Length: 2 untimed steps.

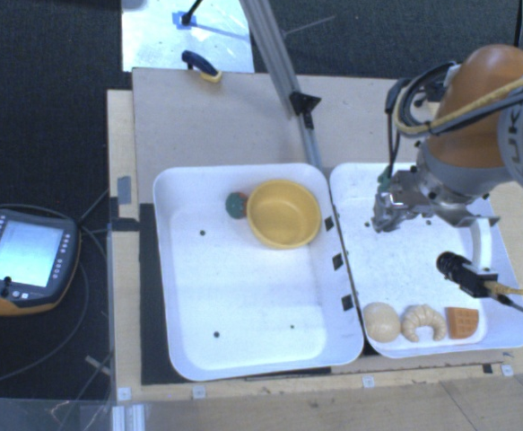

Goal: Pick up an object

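Left bin [243, 330]: yellow bowl [283, 214] at back, green ball [235, 206] touching its left side. Right bin [405, 268]: arm's fingers [388, 215] hover over back-left, open/shut state can't tell. Front edge row: egg-shaped piece [381, 321], croissant [424, 322], orange wedge [462, 322].

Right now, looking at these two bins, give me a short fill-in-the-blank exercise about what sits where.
1. The yellow bowl sits in the ____ bin as the camera sees it.
2. The small green object lies touching the bowl's ____ side in the picture.
3. The roll, croissant and orange wedge line the right bin's ____ edge.
4. The hand hangs over the ____ bin.

Missing words: left; left; near (bottom); right
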Each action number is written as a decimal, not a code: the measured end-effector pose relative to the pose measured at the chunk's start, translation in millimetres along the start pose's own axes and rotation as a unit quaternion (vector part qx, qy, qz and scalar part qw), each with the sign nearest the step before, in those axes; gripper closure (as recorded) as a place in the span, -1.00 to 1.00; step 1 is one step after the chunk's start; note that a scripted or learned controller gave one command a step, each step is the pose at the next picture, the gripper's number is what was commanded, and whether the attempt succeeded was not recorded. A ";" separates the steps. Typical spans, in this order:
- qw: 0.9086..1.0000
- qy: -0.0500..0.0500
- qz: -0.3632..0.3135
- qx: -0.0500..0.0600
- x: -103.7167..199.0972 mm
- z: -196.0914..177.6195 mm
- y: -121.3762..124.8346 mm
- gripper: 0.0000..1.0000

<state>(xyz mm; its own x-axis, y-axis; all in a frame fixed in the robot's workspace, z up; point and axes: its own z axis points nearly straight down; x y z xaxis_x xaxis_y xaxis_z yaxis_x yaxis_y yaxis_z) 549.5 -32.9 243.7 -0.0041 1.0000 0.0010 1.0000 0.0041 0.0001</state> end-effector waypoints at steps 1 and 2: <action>1.000 0.000 0.000 0.000 46.7 -4.2 12.6 1.00; 1.000 0.000 0.000 0.000 99.6 14.4 32.6 1.00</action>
